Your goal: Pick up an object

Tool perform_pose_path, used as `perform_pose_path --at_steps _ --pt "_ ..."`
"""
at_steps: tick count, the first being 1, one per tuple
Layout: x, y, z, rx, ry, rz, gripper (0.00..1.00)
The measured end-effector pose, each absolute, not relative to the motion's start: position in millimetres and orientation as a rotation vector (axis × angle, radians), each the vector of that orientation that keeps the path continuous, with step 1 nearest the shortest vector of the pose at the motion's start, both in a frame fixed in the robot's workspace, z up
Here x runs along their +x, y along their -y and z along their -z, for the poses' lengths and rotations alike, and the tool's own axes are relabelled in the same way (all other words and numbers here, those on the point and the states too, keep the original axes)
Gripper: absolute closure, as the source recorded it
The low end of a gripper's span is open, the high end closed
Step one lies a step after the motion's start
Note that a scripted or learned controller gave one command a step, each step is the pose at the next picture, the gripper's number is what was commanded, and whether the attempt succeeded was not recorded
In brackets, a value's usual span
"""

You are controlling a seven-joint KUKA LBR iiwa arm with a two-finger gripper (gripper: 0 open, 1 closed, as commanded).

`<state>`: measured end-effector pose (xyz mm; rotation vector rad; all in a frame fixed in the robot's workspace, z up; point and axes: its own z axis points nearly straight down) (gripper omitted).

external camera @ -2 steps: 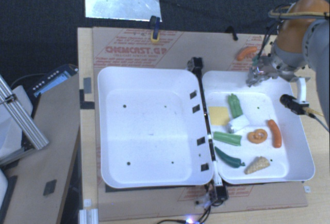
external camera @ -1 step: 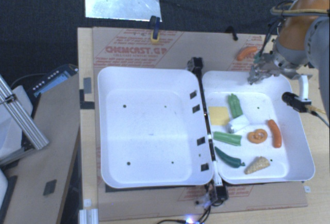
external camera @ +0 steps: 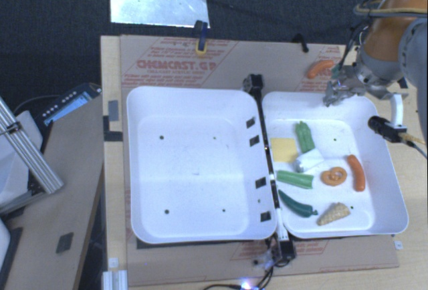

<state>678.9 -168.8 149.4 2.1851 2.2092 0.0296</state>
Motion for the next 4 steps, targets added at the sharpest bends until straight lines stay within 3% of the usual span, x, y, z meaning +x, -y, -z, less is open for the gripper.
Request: perform_pose_path --at_steps 1,2,3,4 --pt "670.6 163 -364 2.202 -2.213 -0.018 1.00" --pt "630.5 136 -544 2.200 -2.215 -0.020 1.00" --pt "668.8 190 -534 2.221 -2.216 0.000 1.00" --pt "668.1 208 -536 2.218 -2.218 -0.002 1.00"
